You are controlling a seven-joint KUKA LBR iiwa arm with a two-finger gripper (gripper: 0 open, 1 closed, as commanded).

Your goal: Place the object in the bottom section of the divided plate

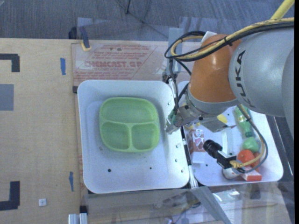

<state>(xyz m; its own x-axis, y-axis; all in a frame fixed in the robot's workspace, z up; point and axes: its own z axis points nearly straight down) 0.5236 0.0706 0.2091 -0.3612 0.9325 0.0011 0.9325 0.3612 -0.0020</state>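
Gripper hangs over the left bin's right rim; finger state unclear. Green plate sits centred in that bin, bare white floor all round.

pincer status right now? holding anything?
Pincer: cannot be told; it sits at the seam between the two bins, by the right edge of the left bin, beside the green plate.

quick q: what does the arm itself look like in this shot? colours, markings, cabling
Grey KUKA arm, bulky and rounded, with black KUKA lettering on the shell and a glossy orange band above the wrist. Black cables loop over the orange part; a yellow cable runs along the top right. The gripper is small, metallic.
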